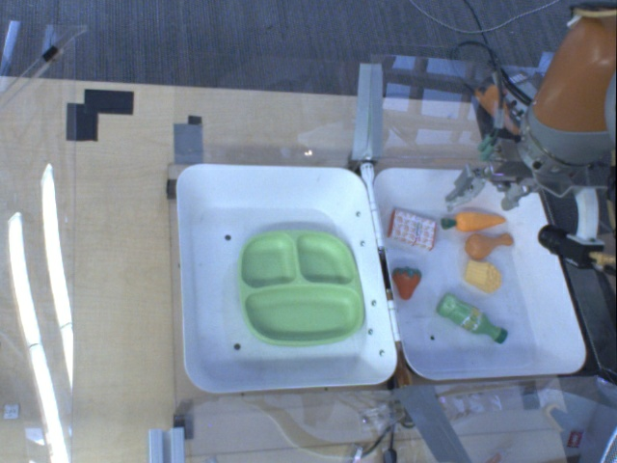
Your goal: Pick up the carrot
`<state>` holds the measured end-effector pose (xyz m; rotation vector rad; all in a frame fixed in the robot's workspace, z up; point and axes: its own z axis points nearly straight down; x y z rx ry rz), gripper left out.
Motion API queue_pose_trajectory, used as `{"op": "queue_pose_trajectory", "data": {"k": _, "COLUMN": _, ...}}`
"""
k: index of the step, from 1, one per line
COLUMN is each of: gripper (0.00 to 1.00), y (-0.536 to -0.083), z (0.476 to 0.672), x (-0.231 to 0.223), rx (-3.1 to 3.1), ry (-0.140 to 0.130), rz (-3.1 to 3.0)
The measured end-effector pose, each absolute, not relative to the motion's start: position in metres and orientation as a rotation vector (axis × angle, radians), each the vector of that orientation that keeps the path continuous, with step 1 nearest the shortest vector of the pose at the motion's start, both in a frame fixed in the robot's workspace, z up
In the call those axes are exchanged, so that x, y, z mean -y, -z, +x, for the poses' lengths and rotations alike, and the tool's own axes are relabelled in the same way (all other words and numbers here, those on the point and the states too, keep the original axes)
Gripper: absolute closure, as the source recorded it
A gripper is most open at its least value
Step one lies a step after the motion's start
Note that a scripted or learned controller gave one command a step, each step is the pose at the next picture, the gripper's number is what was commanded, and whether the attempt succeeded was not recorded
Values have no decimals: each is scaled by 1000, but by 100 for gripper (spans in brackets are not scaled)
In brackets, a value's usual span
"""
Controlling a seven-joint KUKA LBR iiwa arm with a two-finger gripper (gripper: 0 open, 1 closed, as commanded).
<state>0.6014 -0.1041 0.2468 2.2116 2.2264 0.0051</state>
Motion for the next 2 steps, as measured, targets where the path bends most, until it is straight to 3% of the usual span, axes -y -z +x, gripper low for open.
{"op": "queue_pose_trajectory", "data": {"k": 1, "gripper": 0, "y": -151, "z": 628, "x": 158, "rx": -2125, "ry": -2, "rz": 2311}}
{"op": "queue_pose_trajectory", "data": {"k": 2, "gripper": 0, "y": -87, "z": 651, "x": 189, "rx": -2220, "ry": -6, "rz": 2213}}
